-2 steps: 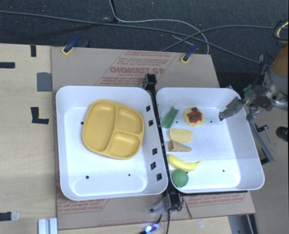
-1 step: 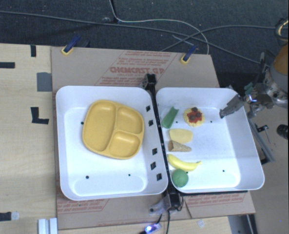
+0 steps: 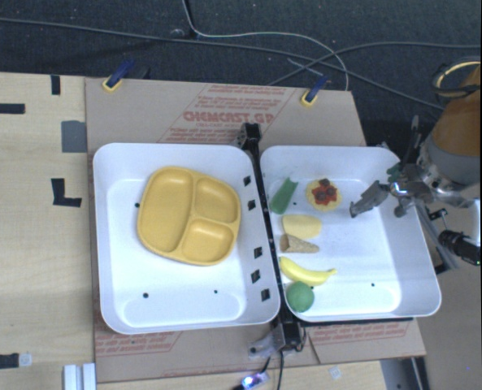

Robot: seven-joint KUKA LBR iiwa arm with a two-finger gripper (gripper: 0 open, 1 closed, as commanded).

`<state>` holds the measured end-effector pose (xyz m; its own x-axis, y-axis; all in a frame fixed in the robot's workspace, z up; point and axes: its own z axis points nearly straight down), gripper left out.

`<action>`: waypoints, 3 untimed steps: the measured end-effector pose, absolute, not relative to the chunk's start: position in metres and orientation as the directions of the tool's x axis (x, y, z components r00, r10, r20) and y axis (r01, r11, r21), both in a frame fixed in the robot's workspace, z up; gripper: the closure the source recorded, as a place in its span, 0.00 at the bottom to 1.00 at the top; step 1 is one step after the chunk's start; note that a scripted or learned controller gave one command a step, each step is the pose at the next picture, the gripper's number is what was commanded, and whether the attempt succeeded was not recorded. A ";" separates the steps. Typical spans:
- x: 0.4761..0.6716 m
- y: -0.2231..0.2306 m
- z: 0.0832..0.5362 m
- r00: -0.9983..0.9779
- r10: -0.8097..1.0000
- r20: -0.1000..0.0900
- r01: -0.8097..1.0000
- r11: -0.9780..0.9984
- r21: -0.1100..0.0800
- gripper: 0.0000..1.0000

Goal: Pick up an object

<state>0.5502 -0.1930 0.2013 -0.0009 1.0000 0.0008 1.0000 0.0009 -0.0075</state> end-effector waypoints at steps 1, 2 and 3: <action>0.553 -0.192 0.157 -0.001 1.000 0.000 1.000 0.001 -0.006 0.00; 0.550 -0.195 0.093 -0.001 1.000 0.001 1.000 0.001 -0.008 0.00; 0.552 -0.194 0.107 -0.002 1.000 0.001 1.000 0.002 -0.003 1.00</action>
